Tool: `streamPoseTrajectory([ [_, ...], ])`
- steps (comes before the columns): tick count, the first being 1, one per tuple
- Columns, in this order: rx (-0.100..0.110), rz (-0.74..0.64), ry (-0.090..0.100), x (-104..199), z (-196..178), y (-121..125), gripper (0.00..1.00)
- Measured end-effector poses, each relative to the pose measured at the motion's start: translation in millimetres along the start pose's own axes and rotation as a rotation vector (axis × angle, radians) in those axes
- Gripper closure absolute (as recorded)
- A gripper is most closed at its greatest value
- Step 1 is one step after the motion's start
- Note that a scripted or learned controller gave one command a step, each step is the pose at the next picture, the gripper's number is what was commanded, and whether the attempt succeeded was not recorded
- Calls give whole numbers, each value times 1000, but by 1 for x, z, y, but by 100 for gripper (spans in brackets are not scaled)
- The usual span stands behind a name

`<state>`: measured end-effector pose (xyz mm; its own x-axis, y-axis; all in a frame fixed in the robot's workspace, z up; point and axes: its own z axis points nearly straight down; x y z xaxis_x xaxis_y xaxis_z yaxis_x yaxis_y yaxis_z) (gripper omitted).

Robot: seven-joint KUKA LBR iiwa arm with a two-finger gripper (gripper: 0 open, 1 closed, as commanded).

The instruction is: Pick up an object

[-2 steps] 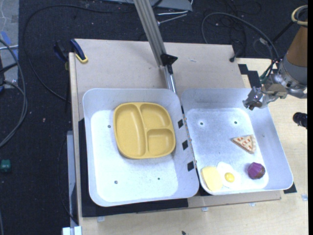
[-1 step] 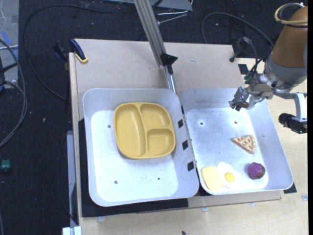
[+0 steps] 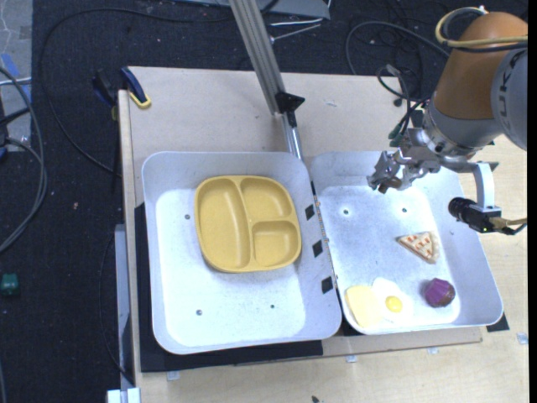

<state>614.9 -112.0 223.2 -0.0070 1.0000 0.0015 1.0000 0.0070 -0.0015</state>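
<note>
Above the right bin's (image 3: pixel 470 250) far end, the jaws hang; whether parted, I cannot tell.

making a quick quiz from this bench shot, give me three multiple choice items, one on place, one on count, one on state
1. Where does the yellow three-compartment plastic plate lie?
A. left white bin
B. right white bin
C. on the bare bench

2. How many toy food pieces lie in the right white bin?
A. one
B. three
C. five

3. How does the two-finger gripper stand?
A. lying on the plate
B. over the right bin's far end, nothing seen between its fingers
C. clamped on the purple piece

Answers: 1 A, the plate fills the left white bin. 2 B, pizza slice, fried egg, purple round piece. 3 B, all pieces lie nearer the camera.
</note>
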Motion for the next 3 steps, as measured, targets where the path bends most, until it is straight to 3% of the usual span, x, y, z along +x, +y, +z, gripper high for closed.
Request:
streamPoseTrajectory([
  [1,0,0,0,54,1,-22,100],
  [2,-2,-1,0,108,-11,-29,100],
  [3,1,-1,0,162,0,-42,100],
])
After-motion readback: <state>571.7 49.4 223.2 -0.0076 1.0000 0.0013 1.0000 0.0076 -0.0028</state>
